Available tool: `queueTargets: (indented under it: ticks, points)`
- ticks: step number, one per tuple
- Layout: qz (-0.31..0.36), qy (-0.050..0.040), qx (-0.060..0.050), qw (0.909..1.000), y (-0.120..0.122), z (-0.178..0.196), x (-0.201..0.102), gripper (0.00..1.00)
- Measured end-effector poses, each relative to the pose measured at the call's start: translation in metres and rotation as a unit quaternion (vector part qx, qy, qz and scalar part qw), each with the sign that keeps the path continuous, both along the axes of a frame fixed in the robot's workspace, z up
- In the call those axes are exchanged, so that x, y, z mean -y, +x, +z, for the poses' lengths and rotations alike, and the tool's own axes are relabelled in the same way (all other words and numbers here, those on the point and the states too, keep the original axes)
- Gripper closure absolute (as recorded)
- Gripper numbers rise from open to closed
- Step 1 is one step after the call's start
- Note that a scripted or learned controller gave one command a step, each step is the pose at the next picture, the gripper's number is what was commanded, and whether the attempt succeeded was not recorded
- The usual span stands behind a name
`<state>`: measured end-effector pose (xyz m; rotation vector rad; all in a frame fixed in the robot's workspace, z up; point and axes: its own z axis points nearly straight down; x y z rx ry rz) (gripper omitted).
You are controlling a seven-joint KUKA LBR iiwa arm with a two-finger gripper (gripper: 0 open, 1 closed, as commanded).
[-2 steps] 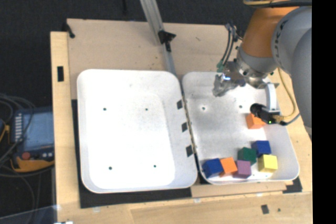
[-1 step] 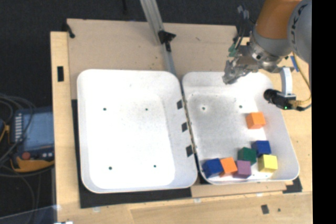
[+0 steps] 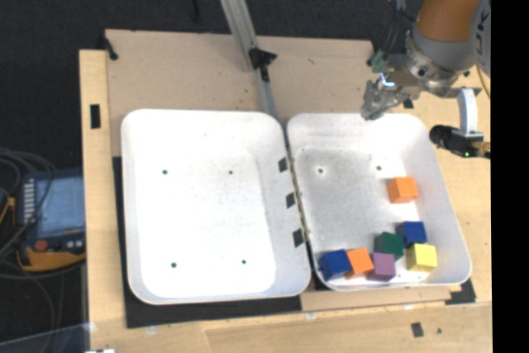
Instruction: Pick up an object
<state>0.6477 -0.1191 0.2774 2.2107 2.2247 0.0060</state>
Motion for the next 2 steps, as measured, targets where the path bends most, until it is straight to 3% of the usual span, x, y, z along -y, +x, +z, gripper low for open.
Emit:
queueTargets:
  ticks: [2]
  points:
    - [0.000, 0.0007, -0.003, 1.0000, -0.046, -0.010, -0.079, 1.00]
